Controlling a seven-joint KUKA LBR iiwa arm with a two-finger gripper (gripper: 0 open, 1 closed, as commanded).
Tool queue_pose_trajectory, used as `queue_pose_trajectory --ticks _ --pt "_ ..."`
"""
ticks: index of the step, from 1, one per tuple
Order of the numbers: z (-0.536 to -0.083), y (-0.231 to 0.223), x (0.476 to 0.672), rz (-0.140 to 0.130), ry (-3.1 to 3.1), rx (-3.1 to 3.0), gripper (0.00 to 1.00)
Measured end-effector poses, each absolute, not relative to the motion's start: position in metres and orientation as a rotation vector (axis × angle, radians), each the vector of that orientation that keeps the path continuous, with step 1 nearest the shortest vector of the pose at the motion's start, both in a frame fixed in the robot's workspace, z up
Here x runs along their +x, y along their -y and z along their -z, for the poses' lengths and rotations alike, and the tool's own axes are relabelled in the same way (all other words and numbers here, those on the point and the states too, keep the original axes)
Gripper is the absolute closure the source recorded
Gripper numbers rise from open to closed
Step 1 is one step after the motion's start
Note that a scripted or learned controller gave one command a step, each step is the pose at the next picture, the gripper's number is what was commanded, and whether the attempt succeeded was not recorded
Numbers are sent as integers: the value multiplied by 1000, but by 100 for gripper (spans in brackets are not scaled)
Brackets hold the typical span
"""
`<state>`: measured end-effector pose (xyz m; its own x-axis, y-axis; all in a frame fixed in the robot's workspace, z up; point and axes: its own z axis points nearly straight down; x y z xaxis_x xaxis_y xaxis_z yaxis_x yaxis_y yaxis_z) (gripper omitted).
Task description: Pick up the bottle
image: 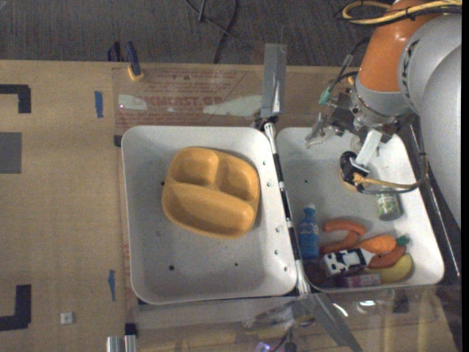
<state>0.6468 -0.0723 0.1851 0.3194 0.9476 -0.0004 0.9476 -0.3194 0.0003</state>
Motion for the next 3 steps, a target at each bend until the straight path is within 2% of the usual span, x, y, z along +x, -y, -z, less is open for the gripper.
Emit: queue_pose_trajectory --ticks 1,2,3 --pt "-184 -13 577 2 -1806 2574 0" --pt "-184 2 524 2 -2126 2317 0" --pt "-184 84 533 0 -1957 2456 0"
